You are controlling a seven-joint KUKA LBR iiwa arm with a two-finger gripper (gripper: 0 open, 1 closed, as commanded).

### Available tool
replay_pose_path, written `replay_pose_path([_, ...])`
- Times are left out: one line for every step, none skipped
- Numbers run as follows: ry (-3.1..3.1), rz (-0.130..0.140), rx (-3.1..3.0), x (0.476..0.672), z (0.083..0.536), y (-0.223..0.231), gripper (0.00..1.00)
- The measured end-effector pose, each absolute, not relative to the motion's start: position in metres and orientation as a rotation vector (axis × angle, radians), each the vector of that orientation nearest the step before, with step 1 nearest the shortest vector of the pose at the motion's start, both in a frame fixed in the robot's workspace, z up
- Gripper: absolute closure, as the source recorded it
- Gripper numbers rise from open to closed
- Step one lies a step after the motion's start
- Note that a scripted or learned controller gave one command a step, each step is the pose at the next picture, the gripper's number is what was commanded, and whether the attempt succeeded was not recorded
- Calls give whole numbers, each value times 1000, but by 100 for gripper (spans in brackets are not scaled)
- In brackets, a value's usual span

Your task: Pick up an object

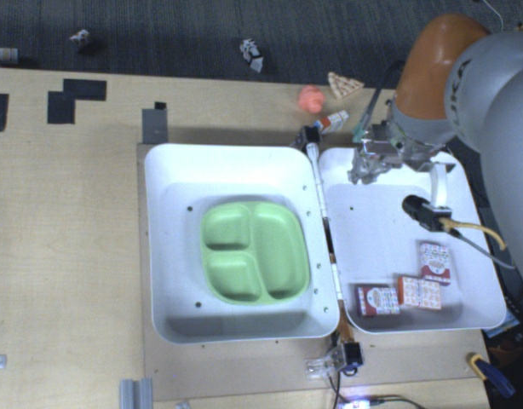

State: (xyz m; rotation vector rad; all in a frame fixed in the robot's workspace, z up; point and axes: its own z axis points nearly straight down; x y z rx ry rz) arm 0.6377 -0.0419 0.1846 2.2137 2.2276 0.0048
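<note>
The grey arm (491, 83) cuts off the far right corner of the right bin (372, 241), and the tool (368, 170) below the wrist is small and blurred — whether it is apart or together I cannot tell. It hangs over the bin's far end, near the wall shared with the left bin (172, 186). Well apart from the tool, toward the same bin's near wall, lie three small cartons close together: a red-and-white carton (434, 262), an orange carton (419, 292) and a dark red carton (378, 299) — their print too small to read. Across the shared wall from the tool sits a green divided plate (255, 250). Beyond the tool, on the worktop (66, 245), rests an orange ball (311, 99).
</note>
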Motion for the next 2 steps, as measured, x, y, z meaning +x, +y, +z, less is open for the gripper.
replay_pose_path([2227, 8, 2212, 670, 227, 10, 100])
replay_pose_path([2226, 5, 2212, 669, 237, 18, 100])
